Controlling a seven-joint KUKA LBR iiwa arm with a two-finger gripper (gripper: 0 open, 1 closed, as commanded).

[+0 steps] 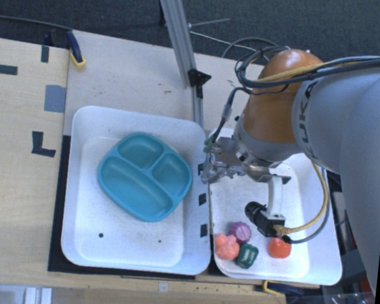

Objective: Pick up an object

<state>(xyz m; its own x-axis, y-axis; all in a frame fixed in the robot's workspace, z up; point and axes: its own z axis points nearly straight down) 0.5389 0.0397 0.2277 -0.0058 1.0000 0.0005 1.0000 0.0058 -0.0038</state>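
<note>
Several small toy foods lie at the front of the right bin point(320, 265): a purple piece point(239, 230), a salmon-orange piece point(225, 247), a green piece point(247, 256) and a red-orange piece point(279, 248). My gripper point(210, 170) hangs low over the right bin's left edge, behind these pieces and apart from them. The orange band and grey wrist sit above it and hide the back of the bin. I see nothing held in the gripper.
A blue divided plate point(145, 175) lies in the left bin point(78, 237). A slanted metal pole point(179, 38) rises behind the bins. A black connector with a yellow cable point(264, 219) hangs from the arm just behind the toy pieces.
</note>
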